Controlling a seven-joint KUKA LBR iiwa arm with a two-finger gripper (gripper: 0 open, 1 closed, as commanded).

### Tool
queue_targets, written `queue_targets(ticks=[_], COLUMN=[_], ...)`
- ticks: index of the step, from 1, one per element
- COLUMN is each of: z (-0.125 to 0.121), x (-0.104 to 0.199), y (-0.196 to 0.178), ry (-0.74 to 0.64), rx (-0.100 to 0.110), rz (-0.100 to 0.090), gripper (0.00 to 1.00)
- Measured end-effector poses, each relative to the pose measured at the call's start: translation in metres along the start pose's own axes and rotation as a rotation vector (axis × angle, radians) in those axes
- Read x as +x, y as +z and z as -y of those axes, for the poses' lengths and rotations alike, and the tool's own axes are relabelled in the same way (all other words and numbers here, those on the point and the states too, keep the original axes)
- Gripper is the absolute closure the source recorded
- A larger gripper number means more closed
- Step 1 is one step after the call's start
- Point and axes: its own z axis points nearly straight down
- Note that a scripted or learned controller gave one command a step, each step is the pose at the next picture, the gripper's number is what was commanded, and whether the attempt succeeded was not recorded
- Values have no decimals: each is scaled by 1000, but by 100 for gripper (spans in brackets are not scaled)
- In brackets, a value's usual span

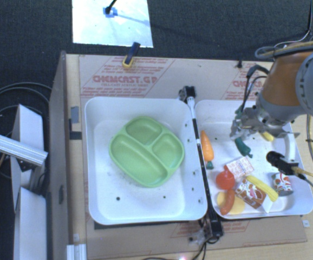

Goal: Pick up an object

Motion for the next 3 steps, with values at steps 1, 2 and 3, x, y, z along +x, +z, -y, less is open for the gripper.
queue_targets(ticks=[1,2,3], z=[-36,-10,-24], x=[82,109,92], y=[-43,-64,-49], ry=[-16,-12,-4], rx=[-10,-4,-4], rz=[-3,-2,0], gripper=[100,100,100])
